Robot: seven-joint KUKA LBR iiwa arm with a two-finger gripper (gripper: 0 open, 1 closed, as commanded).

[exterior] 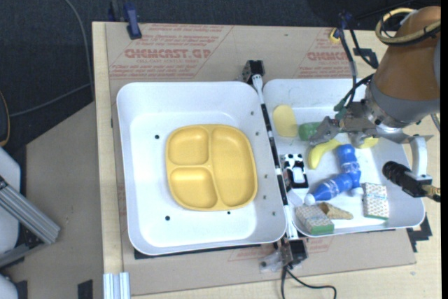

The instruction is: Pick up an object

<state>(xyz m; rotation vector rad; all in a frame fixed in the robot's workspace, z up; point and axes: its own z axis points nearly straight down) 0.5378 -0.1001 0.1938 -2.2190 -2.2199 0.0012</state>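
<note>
Two shallow white bins sit side by side on the bench. No object is between the fingers of the gripper [334, 124]; the pick is judged not yet made, with descent, closure and lift all remaining.

Nearest the camera, along the front wall of the right bin [399, 224], lie a sponge-like block [314, 219], a small tan piece [339, 212] just beside it, and a checkered packet [376, 201]. Behind these, a blue bottle [330, 186] lies tilted, touching or nearly touching a second blue item [348, 157]. A black-and-white object [295, 171] rests against the bin's left wall.

Further back, a yellow banana-shaped item [318, 153] lies under the gripper. A green object [309, 130] and a pale yellow cup-like item [285, 120] sit just to the gripper's left. The gripper hangs low over this cluster, apparently parted; whether its tips touch anything cannot be told. Judged from position, the banana-shaped item or the green object is the likely target.

The left bin [140, 150] holds one item: a yellow divided plate [211, 167] with three compartments, lying flat near the centre, well apart from the gripper.
</note>
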